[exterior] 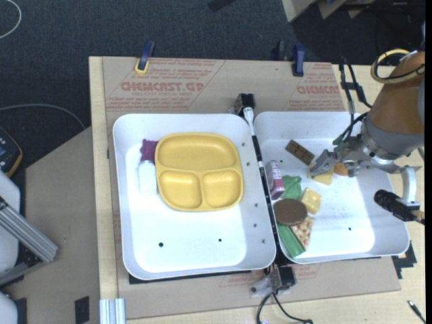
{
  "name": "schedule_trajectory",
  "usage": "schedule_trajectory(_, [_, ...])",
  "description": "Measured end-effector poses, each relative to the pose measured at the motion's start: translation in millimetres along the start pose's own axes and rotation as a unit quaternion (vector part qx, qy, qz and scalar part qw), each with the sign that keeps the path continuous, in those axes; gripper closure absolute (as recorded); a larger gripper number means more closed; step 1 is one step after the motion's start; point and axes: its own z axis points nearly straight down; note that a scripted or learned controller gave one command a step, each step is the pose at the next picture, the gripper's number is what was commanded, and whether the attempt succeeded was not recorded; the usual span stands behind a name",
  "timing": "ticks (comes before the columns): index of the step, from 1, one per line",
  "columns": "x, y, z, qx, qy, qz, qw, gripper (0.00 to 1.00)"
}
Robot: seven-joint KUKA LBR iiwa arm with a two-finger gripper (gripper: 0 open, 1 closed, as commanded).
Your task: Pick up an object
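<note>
Two shallow white bins are seen side by side on the desk (202, 79), which is covered by a brown sheet printed with red lettering. The left bin (135, 248) carries a yellow divided tray (199, 169) with three compartments, placed toward the far half of the bin. Just beside the tray's left edge, a purple object (148, 148) and a white bottle (146, 178) are located, the bottle lying nearer the camera. The right bin (358, 238) contains a cluster of small items along its left side: a pink cylindrical item (275, 179) against the left wall, a green piece (291, 185) next to it, a dark brown disc (291, 212) below that, a pale yellow block (310, 199) beside the disc, and a cracker-like piece (302, 232) nearest the camera. A brown rectangular bar (300, 151) lies apart, toward the far side. The arm is extended in from the right, and the jaws (329, 163) are positioned low over the middle of the right bin, directly above a yellow piece (322, 177) with an orange item (341, 169) just beside it. Whether the jaws are apart or together cannot be told, and no object is seen held between them.
</note>
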Motion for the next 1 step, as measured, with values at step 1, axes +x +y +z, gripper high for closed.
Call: schedule_trajectory(1, [0.8,-0.3,52.8,0.0,0.0,0.0,1.0,0.0])
